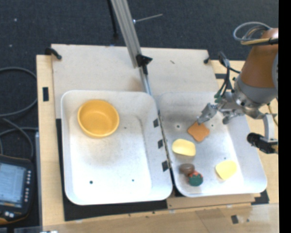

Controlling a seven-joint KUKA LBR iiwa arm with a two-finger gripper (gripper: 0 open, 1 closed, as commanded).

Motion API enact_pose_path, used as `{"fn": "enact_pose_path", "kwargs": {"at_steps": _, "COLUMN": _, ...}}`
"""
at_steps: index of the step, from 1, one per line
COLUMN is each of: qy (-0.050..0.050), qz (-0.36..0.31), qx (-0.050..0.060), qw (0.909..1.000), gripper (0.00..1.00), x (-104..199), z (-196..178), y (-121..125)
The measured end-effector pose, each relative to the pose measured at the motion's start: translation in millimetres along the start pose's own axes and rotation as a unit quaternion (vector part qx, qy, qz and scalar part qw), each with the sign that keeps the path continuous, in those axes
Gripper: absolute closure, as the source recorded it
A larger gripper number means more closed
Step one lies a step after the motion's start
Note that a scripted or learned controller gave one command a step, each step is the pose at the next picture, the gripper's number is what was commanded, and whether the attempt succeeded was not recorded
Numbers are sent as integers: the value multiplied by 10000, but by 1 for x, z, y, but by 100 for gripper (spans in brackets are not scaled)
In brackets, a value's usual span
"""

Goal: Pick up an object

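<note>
On a pale wooden bench [97, 67] over dark carpet, the spread-open, empty gripper [217, 115] hovers just above the right bin's [247, 178] diamond-turned orange tile [199, 131].

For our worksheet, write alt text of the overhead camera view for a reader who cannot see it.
A grey and orange robot arm reaches in from the right, its gripper just above an orange slab in the right bin. That bin also holds two yellow pieces and a small brown and green object. The left bin holds a yellow bowl.
</note>
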State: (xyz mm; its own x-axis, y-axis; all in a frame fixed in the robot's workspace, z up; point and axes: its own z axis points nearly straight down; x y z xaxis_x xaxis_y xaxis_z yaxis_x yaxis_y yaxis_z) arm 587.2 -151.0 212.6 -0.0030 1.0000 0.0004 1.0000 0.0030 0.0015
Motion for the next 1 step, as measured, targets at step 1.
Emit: {"fn": "enact_pose_path", "kwargs": {"at_steps": 1, "qy": 2, "qz": 2, "qx": -1, "qw": 10000, "gripper": 0, "x": 0, "z": 0, "y": 0}}
